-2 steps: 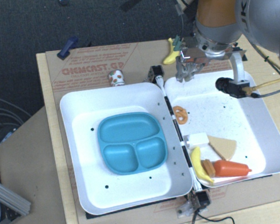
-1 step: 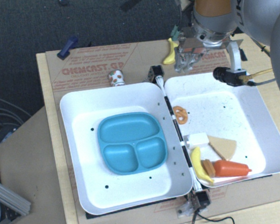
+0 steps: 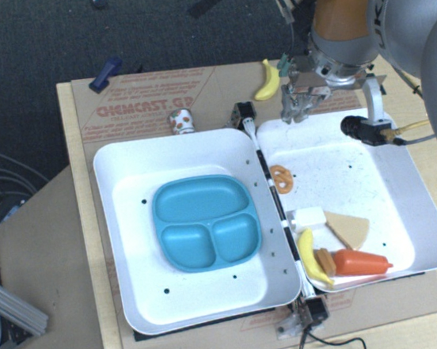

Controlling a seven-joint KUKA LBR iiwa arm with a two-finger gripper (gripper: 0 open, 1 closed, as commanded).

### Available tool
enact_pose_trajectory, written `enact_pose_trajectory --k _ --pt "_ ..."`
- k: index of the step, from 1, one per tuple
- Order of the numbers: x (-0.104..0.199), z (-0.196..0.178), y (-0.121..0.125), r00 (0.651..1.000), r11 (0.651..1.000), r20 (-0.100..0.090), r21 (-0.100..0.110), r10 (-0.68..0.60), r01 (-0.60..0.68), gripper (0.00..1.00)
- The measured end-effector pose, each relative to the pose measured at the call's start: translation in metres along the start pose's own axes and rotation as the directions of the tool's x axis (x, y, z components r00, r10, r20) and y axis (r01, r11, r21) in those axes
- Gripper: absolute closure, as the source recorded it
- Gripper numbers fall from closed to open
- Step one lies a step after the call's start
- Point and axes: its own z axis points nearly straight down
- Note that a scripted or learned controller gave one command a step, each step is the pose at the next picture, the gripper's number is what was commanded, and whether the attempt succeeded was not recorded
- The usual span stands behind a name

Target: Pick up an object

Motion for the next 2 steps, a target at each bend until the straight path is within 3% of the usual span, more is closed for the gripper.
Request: enact_pose_trajectory --k 2 --pt "0.006 -0.031 0.001 1.000 1.000 0.001 -0.006 -0.002 0.002 1.00"
